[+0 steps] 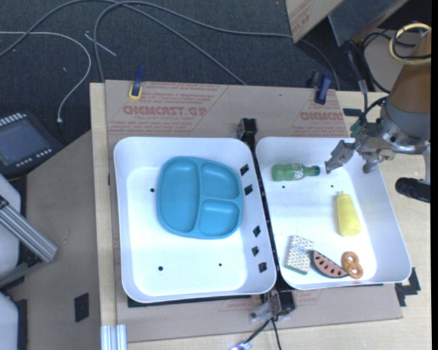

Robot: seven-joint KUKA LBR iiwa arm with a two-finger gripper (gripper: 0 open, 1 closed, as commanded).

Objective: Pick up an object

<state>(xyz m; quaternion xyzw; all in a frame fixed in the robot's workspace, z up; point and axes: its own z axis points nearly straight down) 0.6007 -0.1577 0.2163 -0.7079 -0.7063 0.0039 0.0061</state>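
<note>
The approach is in hand: the claw (352, 158), fingers apparently spread and holding nothing, hovers over the right bin (390, 225) just at three o'clock of the green bottle (294, 172), so next it must descend and close.

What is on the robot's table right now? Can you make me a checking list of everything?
Surface: cardboard-covered bench bearing a left bin and a right bin, side by side.
Job's things: right bin holds a green bottle lying down, a yellow bottle, a patterned packet, a watermelon slice and a pretzel.
Clutter: blue divided plate in the left bin.
Grippers: pincer open, over the right bin's far edge, holding nothing.
Cables: white cables on the dark floor.
Surroundings: blue clamps on the bench's far edge; cardboard box beyond.
</note>
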